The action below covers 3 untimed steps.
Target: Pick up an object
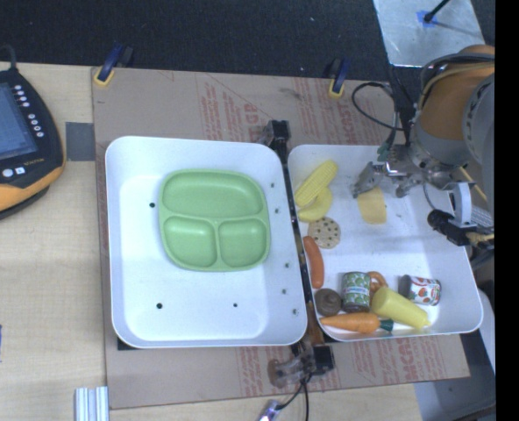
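Yellow cheese wedge (373,207) in right bin (444,261), directly below the gripper (384,182).

Gripper fingers are spread wide above the wedge and hold nothing. Near the wedge: corn cob (316,182), cookie (324,231). Front of bin: carrot (356,324), can (357,291), yellow bottle (400,308). Left bin (128,235) contains a green divided plate (214,219).

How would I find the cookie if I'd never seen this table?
Look in the right bin, the one full of toy food. Along its left side, just below the yellow corn and above the red sausage, lies the cookie. It is the one flat, round, tan thing with dark spots.
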Each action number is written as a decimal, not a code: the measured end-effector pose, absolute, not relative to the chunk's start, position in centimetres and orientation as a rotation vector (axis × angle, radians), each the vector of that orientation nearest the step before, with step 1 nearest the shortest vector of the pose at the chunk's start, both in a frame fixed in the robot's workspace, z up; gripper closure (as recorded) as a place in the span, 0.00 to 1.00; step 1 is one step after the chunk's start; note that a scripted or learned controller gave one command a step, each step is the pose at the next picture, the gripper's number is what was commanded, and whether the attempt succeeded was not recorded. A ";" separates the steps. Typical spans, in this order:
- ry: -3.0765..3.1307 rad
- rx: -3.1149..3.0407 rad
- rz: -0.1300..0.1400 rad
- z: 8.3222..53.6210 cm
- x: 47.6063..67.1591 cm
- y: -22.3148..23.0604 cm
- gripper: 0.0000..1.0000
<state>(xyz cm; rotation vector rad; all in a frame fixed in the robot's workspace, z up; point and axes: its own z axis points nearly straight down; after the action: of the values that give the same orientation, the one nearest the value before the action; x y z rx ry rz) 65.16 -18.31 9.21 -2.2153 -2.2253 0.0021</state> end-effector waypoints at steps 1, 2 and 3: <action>-2.224 -2.215 0.005 9.2 61.3 -15.7 0.00; -2.223 -2.218 0.002 9.2 63.9 -20.1 0.00; -2.226 -2.213 0.005 9.2 62.6 -15.5 0.00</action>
<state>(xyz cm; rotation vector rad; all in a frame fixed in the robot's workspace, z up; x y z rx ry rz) 62.64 -15.49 9.17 -2.2130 -2.2259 0.0048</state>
